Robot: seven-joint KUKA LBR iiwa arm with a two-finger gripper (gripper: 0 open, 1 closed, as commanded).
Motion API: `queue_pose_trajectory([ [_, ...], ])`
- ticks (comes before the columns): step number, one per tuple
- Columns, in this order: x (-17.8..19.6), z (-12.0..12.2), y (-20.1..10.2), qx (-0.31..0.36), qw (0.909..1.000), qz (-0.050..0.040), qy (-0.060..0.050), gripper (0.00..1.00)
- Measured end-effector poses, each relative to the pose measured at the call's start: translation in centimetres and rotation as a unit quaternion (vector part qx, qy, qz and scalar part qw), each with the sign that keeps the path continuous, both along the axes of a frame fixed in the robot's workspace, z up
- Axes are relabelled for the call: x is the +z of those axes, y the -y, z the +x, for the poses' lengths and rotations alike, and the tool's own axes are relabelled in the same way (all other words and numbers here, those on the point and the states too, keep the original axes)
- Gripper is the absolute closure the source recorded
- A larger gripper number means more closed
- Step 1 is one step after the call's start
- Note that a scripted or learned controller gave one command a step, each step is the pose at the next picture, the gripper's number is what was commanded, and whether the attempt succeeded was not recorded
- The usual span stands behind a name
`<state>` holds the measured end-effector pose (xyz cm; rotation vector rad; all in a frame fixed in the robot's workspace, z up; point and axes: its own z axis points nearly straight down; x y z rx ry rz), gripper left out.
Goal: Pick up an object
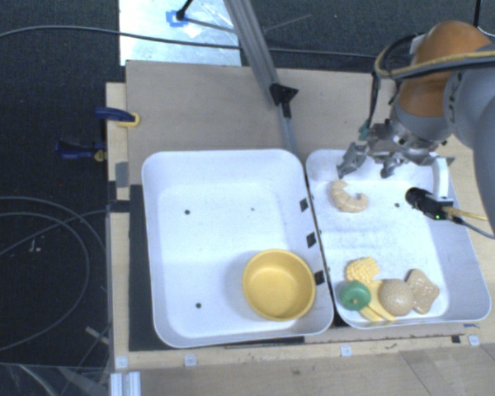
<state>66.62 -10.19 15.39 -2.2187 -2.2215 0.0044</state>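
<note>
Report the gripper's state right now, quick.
Gripper: jaws open, holding nothing, hovering above the croissant-shaped piece near the far end of the right bin.

Even, bright overhead light washes the two white bins (231,172) nearly featureless, a glaring patch of floor (161,11) burns out at eleven o'clock, shadows stay soft, and the whole picture is slightly grainy and soft-focused.

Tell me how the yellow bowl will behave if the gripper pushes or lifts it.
The yellow bowl looks like thin plastic, so probably light and stiff. Its round base may slide on the smooth left bin when pushed. It sits upright and wide, so tipping seems unlikely.
</note>
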Motion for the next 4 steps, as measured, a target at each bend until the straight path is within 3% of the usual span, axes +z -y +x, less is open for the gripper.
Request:
queue_pose_trajectory([
  [1,-6.2,0.1,-0.3,0.002,1.0,0.0,0.001,0.0],
  [2,-6.2,0.2,-0.4,0.002,1.0,-0.0001,0.003,0.0],
  [3,-5.1,0.3,-0.4,0.003,1.0,-0.0004,0.004,1.0],
  [4,1.2,0.1,0.2,-0.001,1.0,-0.0003,0.005,1.0],
])
